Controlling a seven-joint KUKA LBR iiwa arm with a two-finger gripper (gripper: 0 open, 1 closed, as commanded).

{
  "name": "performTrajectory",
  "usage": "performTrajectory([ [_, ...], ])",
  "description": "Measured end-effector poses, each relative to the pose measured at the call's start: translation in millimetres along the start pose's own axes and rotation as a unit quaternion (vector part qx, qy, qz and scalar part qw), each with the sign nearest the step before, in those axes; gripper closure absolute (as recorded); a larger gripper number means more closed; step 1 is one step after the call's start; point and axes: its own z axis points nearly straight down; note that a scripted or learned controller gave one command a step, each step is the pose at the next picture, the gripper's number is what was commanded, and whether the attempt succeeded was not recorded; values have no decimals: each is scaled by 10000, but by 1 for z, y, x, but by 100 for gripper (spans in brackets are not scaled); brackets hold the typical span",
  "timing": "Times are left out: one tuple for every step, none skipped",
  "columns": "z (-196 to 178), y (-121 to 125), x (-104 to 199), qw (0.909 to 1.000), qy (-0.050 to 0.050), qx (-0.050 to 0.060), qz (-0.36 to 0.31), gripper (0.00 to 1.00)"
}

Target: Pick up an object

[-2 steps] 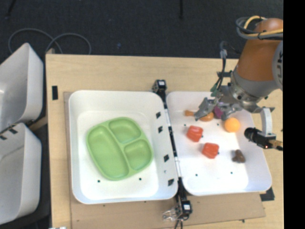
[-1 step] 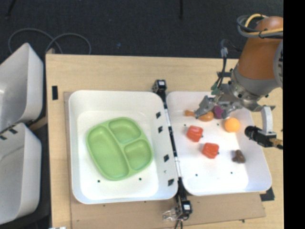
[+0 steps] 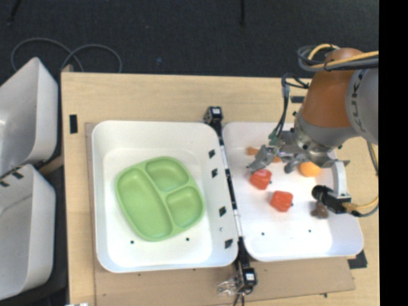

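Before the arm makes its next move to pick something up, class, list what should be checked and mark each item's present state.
1. Gripper over the right bin: ok.
2. Target within reach, a red object just below the fingers: ok.
3. Object already held: not ok, nothing shows between the fingers.
4. Second red object apart from the first: ok.
5. Orange object partly hidden by the wrist: cannot tell its shape.

The arm (image 3: 331, 101) hides part of the yellow object (image 3: 310, 169)
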Motion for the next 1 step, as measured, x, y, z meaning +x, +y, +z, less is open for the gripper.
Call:
performTrajectory([
  [49,-9,0,10000,-1,-5,3,0],
])
